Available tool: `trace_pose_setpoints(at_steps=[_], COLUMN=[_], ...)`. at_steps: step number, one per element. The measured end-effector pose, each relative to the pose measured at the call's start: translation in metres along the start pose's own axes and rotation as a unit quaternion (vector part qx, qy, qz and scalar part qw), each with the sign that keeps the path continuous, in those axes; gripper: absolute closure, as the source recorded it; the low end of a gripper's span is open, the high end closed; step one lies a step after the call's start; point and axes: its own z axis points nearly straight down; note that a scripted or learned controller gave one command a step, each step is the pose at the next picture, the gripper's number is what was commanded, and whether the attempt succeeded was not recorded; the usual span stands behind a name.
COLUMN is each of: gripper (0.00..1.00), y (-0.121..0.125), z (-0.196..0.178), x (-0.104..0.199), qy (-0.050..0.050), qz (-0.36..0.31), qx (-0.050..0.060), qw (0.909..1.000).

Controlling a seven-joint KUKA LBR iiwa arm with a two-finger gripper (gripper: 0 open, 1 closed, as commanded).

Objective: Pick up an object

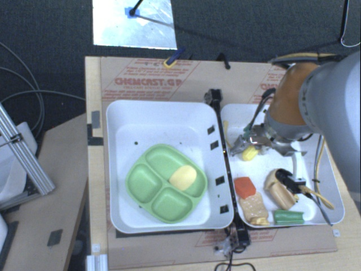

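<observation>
Reaching in from the right, the end effector (246, 146) hangs low over the right bin (333, 205), just above a small yellow object (250, 154); finger state cannot be told. Left bin (163, 114) holds a green sectioned plate (148, 180) carrying a pale yellow lemon-shaped piece (183, 177).

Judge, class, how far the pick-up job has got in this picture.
Done: the claw is down in the right bin, beside a small yellow object. In hand: nothing visibly between its fingers. Left: grasping and lifting; the red piece and green piece lie untouched.
</observation>
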Motion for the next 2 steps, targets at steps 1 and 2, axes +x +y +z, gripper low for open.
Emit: trace_pose_setpoints(at_steps=[1, 2], gripper=[1.0, 1.0], y=[-0.001, -0.008], z=[-0.011, -0.105], x=[-0.003, 0.08], qy=[0.0, 0.002], qz=[0.001, -0.002], qx=[0.0, -0.002], qw=[1.0, 1.0])
